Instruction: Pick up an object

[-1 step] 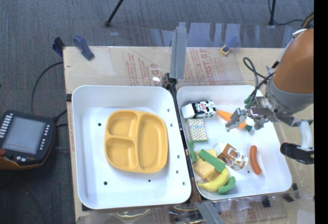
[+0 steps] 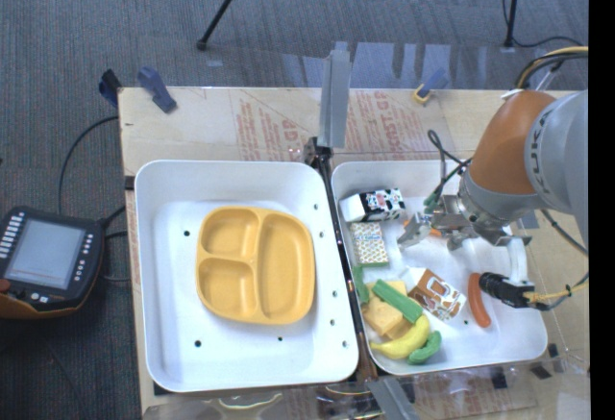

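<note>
From my screen the gripper [image 2: 437, 224] sits low in the right bin [image 2: 514, 333], in its upper middle, at the end of the arm [image 2: 524, 159] that comes in from the right. I cannot tell whether the gripper is apart or together, and I see nothing clamped in it.

The things to pick all lie in that bin, 8 that I can count. The black-and-white truck [image 2: 373, 205] is just left of the gripper, near the top left corner. Below the truck, a patterned packet [image 2: 369, 243] lies flat beside the left wall. The carton [image 2: 438, 295] lies tilted, below the gripper and apart from it. An orange sausage [image 2: 479, 301] lies to the carton's right.

The lower left corner is crowded: a green bar [image 2: 396, 301] rests across a yellow block [image 2: 382, 319], with the banana [image 2: 407, 338] touching the block's lower edge and a green piece [image 2: 427, 348] against the banana's right end. The carton is just beside the bar.

The left bin [image 2: 163, 216] holds 1 yellow plate [image 2: 258, 264] with 3 compartments, well apart from the gripper. Both bins rest on the table [image 2: 240, 125]; a pendant [image 2: 48, 259] lies on the floor to the left
</note>
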Robot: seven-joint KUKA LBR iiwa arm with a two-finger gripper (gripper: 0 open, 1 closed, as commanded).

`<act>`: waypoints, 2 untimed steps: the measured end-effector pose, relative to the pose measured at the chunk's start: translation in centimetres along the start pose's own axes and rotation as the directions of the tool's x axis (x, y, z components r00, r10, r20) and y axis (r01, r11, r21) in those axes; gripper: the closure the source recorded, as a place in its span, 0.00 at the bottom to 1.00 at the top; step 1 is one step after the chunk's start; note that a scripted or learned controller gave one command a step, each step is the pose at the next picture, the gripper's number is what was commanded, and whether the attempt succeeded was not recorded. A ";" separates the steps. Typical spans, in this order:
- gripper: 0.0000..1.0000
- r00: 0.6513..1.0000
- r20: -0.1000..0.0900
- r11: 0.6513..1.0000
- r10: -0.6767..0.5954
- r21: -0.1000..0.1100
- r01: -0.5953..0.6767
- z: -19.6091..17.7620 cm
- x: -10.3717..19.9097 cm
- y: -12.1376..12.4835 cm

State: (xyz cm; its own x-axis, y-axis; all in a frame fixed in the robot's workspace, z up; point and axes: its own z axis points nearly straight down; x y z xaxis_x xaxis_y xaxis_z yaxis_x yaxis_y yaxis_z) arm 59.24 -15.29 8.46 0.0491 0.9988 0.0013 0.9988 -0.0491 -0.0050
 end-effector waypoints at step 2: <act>0.00 0.976 -0.001 0.976 -0.217 0.002 0.217 0.1 -1.1 -2.0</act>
State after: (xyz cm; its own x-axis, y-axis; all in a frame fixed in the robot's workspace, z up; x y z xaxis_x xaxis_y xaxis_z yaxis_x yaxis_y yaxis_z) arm 57.22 -16.28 8.38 -0.1686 0.9857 0.0029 0.9857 0.1686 -0.0063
